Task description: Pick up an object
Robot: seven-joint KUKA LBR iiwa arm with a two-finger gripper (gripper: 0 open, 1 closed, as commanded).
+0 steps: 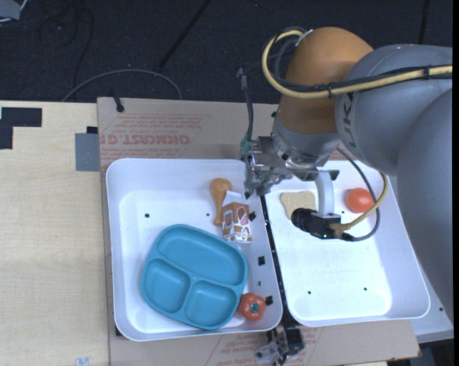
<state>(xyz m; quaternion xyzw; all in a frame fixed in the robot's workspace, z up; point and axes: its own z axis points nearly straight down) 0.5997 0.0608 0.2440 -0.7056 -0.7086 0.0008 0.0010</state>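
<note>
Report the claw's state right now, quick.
Claw: over the divider between the two bins, above the small printed carton; open or closed cannot be told from this view, and nothing is visibly gripped.

Bench (39, 227) w/ cardboard sheet (153, 132), two white bins (123, 204) atop.

Count on the bench: two white bins, the left bin (126, 204) and the right bin (397, 280). Left bin holds four things: one blue divided plate (193, 275) with three compartments, one chicken drumstick (220, 195), one small printed carton (237, 223), one tomato (251, 306). Right bin holds two things: one slice of bread (296, 201) and one orange ball (359, 200); one arm (382, 105) with one gripper (254, 183) reaches over the bins.
</note>
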